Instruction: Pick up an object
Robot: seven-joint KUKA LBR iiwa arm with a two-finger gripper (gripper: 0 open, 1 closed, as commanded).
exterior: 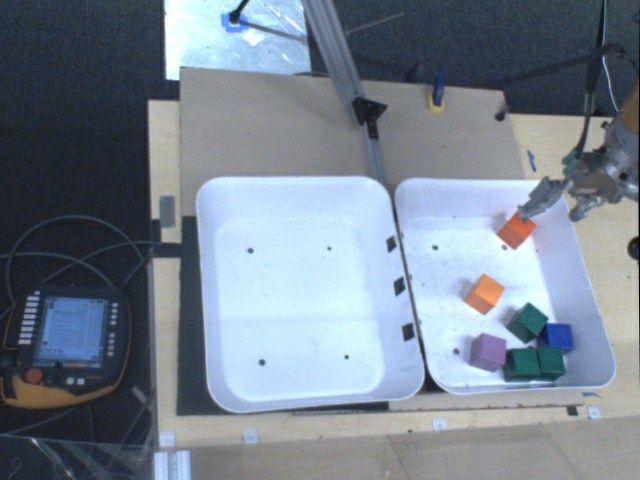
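- Hand (562,196) of the grey arm hangs at the far right corner of the right white bin (583,298), with one pale finger slanting down-left so that its tip sits at the upper edge of the red-orange wooden cube (516,230).
- Whether the hand is spread or closed I cannot tell from this slanted view, and the cube does not appear to sit between two fingers, so I would not call it held.
- That red-orange cube lies on the bin floor near the back wall, well apart from the other blocks, which makes it the easiest pick.
- To do the step well, the hand should probably centre over the cube, line up with two flat faces, go down fully, and close before lifting; a tip resting on the cube's edge would likely just push it.
- The nearby right wall of the bin leaves little room on that side, so a finger may catch the rim.
- Further toward the front lie a lighter orange cube (485,293), then a cluster: a dark green block (527,320), a blue cube (557,336), a purple cube (488,351) and two green blocks (533,364) touching one another near the front wall.
- The left white bin (215,298) stands just beside the right one.
- Both bins rest on a tan board over the pale tabletop (166,158); a teach pendant with a screen (66,344) lies on the left, above dark carpet.
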